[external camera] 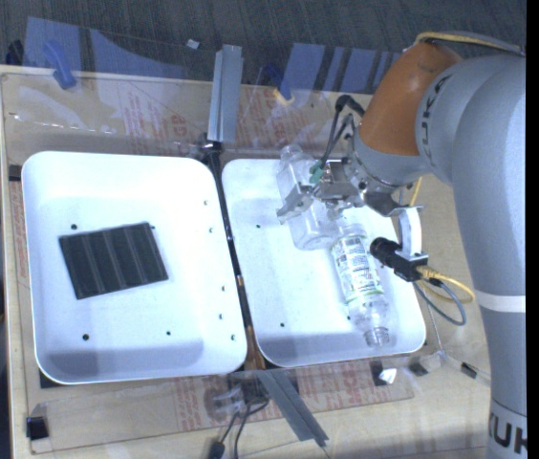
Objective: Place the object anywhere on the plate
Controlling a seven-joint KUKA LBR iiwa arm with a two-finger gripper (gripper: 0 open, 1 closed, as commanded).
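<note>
**Arm leaning over the right bin, bottle lying just beneath the wrist**

You are looking at the grey arm [485, 208] reaching in from the right and bending down over the far part of the right bin [260, 256]. Its orange band [405, 98] is sitting above the wrist, and the wrist is tilting toward the bin's far left corner. The pincer [312, 197] is hanging low there, among clear plastic parts that are blurring into it; you cannot tell whether it is parted or closed, nor whether anything is caught in it.

The clear plastic bottle [360, 280] is lying on its side on the bin floor, just beside the pincer on the near right, its cap end pointing toward the bin's near right corner. Its white label is facing up.

Well apart from the pincer, on the far side of the divider to its left, the dark ribbed plate [114, 259] is lying flat in the left bin [50, 189]. Both bins are resting on the desk [107, 113].
</note>
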